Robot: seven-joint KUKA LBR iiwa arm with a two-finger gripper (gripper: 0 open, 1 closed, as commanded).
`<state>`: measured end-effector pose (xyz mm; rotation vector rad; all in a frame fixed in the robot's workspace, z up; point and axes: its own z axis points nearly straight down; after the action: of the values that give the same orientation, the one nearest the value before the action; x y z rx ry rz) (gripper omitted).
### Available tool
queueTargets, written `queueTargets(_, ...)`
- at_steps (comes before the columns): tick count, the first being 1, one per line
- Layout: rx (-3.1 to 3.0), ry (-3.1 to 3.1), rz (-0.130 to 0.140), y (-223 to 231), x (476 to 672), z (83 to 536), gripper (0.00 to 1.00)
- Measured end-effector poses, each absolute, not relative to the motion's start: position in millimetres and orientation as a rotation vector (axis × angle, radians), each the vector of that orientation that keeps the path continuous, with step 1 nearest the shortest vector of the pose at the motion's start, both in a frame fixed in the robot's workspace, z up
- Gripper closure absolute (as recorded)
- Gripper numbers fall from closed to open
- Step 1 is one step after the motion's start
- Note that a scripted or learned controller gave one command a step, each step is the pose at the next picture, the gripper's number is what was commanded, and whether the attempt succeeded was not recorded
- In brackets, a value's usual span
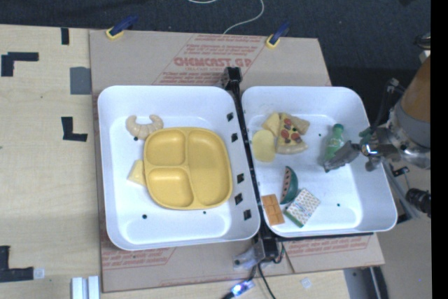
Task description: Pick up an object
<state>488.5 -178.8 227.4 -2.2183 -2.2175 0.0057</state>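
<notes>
Green plastic, shaped like a small bottle (pixel 335 138), lies near the right wall of the right-hand white bin (pixel 350 217), and the grey two-finger gripper (pixel 339 157) sits just below and beside it, reaching in from the right edge of the frame. Dark fingers (pixel 333 160) slant down toward the bin floor, their tips close against the bottle's lower end; whether they touch it cannot be told at this size, and whether the jaws stand apart or closed cannot be told either. Nothing is plainly seen between them.

Left of the gripper, in the upper middle of the same bin, a toy pizza slice with red toppings (pixel 291 133) rests beside a pale yellow round piece (pixel 263 145). Lower down lie a toy watermelon wedge with a green rind (pixel 288 185), a speckled white-and-green packet (pixel 303 206) and a small orange-brown rectangular block (pixel 271 209) by the bin's lower left corner, all well apart from the gripper.

Across the central divider, the left-hand white bin (pixel 119 217) holds a yellow divided plastic plate (pixel 187 168), a tan croissant-shaped toy (pixel 143 124) at its upper left and a pale yellow wedge (pixel 136 172) tucked at the plate's left edge. Both bins sit on a cardboard sheet with red lettering (pixel 203 59), and a white cable (pixel 231 0) loops across the dark floor at the top of the frame.
</notes>
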Motion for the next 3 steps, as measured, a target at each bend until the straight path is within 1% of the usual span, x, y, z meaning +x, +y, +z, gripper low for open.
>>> queueTargets(1,-2.216,-2.219,0.005,-168.1,485.5,176.9,0.0)
queueTargets(2,-2.216,-2.217,0.006,-162.1,481.0,113.8,0.0)
queueTargets(3,-2.219,-2.222,0.003,-161.3,480.7,83.0,0.0)
